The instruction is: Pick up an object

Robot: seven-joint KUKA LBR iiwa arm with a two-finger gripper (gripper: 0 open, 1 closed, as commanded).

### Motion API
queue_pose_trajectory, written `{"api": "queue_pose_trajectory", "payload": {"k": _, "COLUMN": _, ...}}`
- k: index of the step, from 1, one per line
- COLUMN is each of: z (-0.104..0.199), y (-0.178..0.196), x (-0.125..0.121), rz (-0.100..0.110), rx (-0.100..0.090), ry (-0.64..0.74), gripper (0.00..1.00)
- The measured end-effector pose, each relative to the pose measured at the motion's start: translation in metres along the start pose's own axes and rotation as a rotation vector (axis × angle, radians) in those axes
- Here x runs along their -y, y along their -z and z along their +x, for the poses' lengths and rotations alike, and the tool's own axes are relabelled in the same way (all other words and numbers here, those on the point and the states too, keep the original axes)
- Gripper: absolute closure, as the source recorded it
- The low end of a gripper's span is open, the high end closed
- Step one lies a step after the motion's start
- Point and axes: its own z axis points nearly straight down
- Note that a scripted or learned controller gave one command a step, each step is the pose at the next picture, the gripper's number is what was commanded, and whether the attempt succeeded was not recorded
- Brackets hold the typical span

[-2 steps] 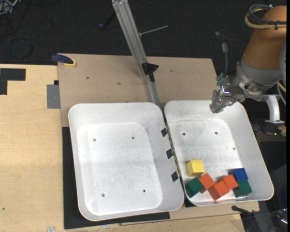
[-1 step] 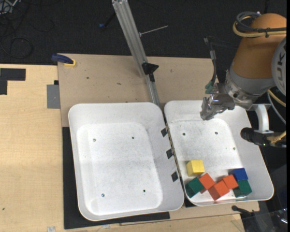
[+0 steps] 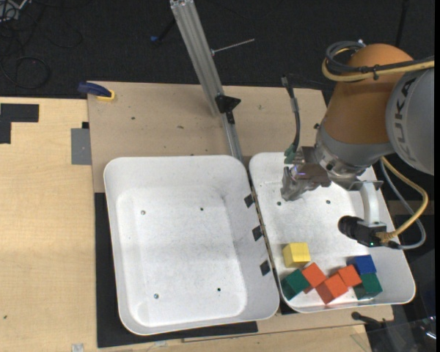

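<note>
Gripper: we see the gripper (image 3: 293,184) low over the right bin (image 3: 330,218), upper part; whether it is open we cannot tell; nothing visibly held
Blocks: we find the yellow block (image 3: 296,253), orange blocks (image 3: 333,283), green block (image 3: 294,282) and blue block (image 3: 364,264) clustered at that bin's near edge, well apart from the gripper
Left bin (image 3: 183,240): beside it on the counter (image 3: 37,218)

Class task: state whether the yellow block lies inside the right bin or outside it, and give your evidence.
Inside: the yellow block rests on the right bin floor, within its rim.

Yellow block (image 3: 296,253), green, orange, blue blocks (image 3: 336,279) clustered at right bin's (image 3: 330,211) near edge
</note>
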Motion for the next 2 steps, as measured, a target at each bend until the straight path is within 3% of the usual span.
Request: {"api": "queue_pose_trajectory", "payload": {"k": 2, "z": 0.083, "y": -0.009, "x": 0.051, "rz": -0.002, "rx": 0.002, "ry": -0.002, "gripper": 1.00}}
